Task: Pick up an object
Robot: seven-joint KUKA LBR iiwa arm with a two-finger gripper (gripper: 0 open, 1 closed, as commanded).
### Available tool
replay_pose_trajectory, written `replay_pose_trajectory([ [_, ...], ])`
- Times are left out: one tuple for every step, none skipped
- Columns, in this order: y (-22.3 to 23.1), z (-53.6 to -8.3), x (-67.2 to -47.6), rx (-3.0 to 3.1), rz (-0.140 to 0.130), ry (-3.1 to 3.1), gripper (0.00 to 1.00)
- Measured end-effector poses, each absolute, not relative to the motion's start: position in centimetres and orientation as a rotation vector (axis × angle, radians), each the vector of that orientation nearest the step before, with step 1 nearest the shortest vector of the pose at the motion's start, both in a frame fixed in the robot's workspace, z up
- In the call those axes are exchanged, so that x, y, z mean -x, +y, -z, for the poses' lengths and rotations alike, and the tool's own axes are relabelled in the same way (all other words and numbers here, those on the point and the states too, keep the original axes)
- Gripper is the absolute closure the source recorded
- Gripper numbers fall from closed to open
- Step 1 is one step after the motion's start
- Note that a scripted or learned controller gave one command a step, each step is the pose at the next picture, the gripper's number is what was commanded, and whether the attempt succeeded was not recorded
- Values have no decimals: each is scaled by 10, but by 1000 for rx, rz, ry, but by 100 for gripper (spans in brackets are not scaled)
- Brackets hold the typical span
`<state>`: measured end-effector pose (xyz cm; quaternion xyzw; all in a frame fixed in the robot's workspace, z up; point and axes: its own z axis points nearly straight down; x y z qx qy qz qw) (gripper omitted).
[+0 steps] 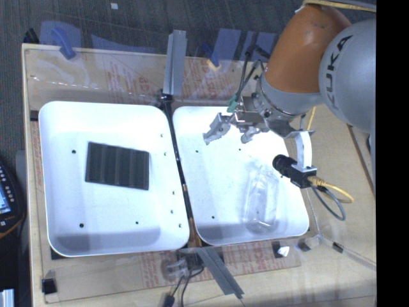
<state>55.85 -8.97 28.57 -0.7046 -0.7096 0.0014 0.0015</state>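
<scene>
A clear plastic bottle (261,200) lies in the right bin (211,190), toward its near right corner. A dark ribbed rectangular pad (117,165) lies flat in the left bin (57,126). My gripper (231,131) hangs over the far part of the right bin, up and left of the bottle and apart from it. Its two grey fingers (215,129) are spread open with nothing between them.
A grey divider rail (176,152) runs between the two bins. A black fitting with a yellow cable (295,170) hangs off the wrist over the right bin's right rim. The bulky orange and grey arm (313,50) covers the far right corner.
</scene>
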Motion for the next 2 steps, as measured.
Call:
replay_pose_trajectory([
  [-98, -227, -510, 2537, -6, -1846, 0],
  [-156, -237, -525, 2497, 0, -1906, 0],
])
